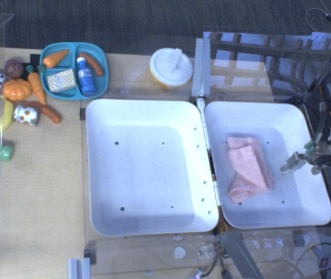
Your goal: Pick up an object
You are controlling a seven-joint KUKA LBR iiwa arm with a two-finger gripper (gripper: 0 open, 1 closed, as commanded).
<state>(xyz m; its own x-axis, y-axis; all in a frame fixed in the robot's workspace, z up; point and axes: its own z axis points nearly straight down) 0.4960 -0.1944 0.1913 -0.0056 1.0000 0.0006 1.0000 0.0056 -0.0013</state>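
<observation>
So the pink cloth [248, 168] is lying folded and a bit rumpled in the right bin [293, 124], roughly in the middle of its floor, running from the upper part down toward the front wall. The hand [295, 162] is over the right side of that same bin, coming in from the right edge, just beside the cloth but apart from it. Nothing is between the fingers, and honestly I can't tell from this angle whether they're spread or closed, it's too small and blurry. The left bin [142, 112] sits right up against the right one, sharing the middle edge. Up on the desk [31, 214] behind the bins there's a yellow cup with a white lid [171, 68], and to the left a blue divided tray [74, 70] with toy food in it, plus more toy veggies [25, 97] scattered by the left edge.
</observation>
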